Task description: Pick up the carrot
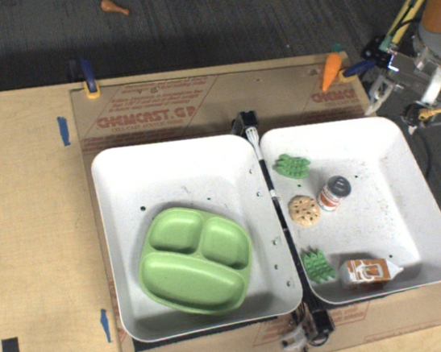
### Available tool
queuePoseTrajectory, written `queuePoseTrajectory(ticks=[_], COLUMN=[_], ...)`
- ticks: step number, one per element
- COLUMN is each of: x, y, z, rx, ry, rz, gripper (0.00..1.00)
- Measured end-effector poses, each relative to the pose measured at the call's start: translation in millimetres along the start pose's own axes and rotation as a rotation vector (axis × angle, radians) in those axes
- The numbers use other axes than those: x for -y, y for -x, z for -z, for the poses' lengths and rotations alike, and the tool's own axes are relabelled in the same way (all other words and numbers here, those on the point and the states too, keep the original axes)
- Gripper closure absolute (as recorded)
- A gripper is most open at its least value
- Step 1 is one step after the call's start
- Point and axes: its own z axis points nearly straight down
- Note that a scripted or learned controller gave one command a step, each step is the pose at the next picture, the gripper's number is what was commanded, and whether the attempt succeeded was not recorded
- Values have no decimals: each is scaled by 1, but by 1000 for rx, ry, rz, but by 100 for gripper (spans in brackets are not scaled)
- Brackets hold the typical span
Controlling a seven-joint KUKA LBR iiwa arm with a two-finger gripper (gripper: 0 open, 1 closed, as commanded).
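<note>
Carrot [331,71] on cardboard beyond right bin [405,186]; arm [429,36] raised alongside

I saw the carrot [331,71] lying on the bare cardboard sheet [218,102] behind the right bin [401,186], with open room above it and to its left, while the arm's wrist hardware [402,76] and cables crowded its right side. Inside that bin the cookie [303,210], small can [334,192], two green pieces and carton [370,271] clustered toward the left and front, leaving the right half free; the green tray [195,257] took up most of the left bin [125,192]

Arm [437,23] at upper right, wrist angled leftward
</note>
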Motion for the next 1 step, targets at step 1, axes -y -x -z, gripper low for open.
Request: queuePoseTrajectory(ticks=[1], x=[0], y=[0], z=[0], rx=[0], ry=[0], rz=[0], gripper=[0])
